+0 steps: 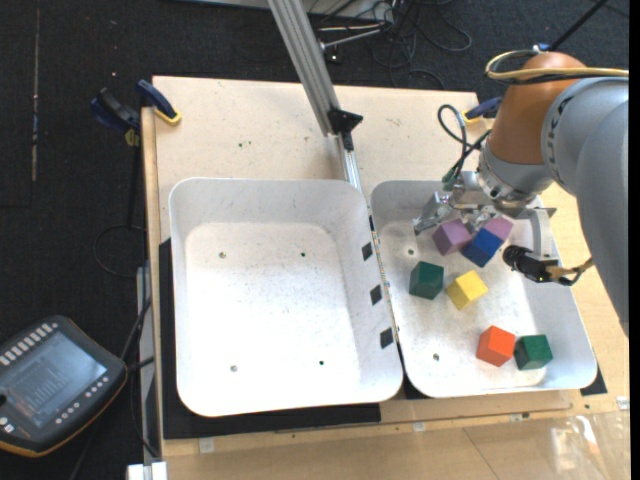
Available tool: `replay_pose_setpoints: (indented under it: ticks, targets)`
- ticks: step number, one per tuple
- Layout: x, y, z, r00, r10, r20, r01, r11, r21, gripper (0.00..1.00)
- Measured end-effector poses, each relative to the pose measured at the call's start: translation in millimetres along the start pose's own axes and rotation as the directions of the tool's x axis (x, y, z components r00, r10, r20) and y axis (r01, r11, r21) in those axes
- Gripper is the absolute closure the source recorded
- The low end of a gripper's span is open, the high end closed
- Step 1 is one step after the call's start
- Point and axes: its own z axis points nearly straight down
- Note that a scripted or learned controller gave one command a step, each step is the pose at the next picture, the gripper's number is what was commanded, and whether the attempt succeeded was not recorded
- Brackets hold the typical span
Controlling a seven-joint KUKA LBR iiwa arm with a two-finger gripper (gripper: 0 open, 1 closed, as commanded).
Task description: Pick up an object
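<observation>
the gripper (452, 211) hangs at upper right over a crowded purple cube (451, 236) and blue cube (482, 246); jaw state i cannot tell. closing here could nudge both aside.

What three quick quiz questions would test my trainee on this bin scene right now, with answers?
1. True or false: all the coloured cubes lie in the right bin.
2. Which cube sits right beside the orange cube? A) the yellow cube B) a dark green cube C) the blue cube
3. Fill in: the gripper hangs over the ______ end of the right bin, by the purple cube and blue cube.

Key
1. True; the left bin holds none of them.
2. B, the dark green cube near the front corner; another green cube lies by the yellow cube.
3. far
</observation>
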Motion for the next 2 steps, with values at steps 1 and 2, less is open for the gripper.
replay_pose_setpoints:
  ticks: [1, 2]
  targets:
    - [-0.3, 2.1, -14.7, 1.000, 0.000, 0.001, 0.000, 1.000, -0.008, 1.00]
    - [1.4, -3.9, -60.4, 1.000, 0.001, 0.001, -0.001, 1.000, -0.011, 1.00]
